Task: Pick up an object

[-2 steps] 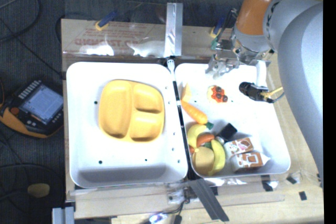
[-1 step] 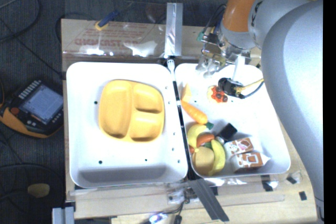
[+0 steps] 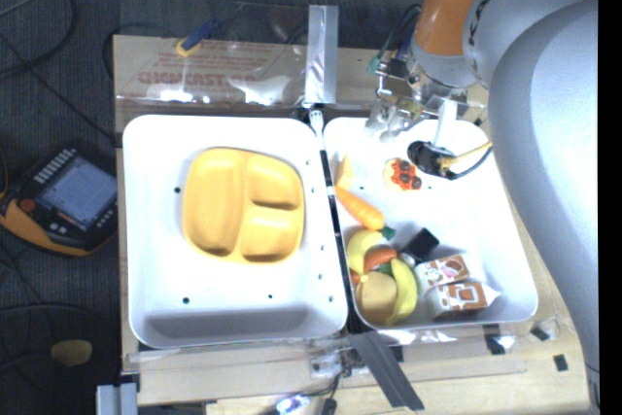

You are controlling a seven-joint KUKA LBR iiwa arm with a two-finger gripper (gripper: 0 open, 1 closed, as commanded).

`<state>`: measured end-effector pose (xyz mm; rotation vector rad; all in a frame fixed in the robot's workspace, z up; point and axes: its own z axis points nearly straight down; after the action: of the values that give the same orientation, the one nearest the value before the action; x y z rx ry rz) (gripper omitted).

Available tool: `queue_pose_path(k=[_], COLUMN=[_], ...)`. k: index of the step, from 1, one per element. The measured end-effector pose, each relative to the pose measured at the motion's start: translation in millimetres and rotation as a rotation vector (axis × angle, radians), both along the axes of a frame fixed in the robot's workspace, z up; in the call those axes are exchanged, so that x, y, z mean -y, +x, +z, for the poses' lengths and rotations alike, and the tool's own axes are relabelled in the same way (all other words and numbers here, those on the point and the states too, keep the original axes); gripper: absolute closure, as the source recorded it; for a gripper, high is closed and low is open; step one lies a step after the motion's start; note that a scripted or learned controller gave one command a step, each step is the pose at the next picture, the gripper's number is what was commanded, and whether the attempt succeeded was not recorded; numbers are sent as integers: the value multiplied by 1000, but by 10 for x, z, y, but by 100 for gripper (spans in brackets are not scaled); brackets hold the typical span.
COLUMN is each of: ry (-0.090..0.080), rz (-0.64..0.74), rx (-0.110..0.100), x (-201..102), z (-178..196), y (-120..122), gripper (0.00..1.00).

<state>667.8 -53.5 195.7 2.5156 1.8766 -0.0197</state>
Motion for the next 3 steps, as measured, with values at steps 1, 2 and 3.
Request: queue_pose_path(k=[1,2,3], ry=[-1,9,12], rz=[0,38,38], rx=[0,2,0], x=[3,807,802], z=[-1,-831,-757], y=[-1,-596,-597], gripper=[0,0,100])
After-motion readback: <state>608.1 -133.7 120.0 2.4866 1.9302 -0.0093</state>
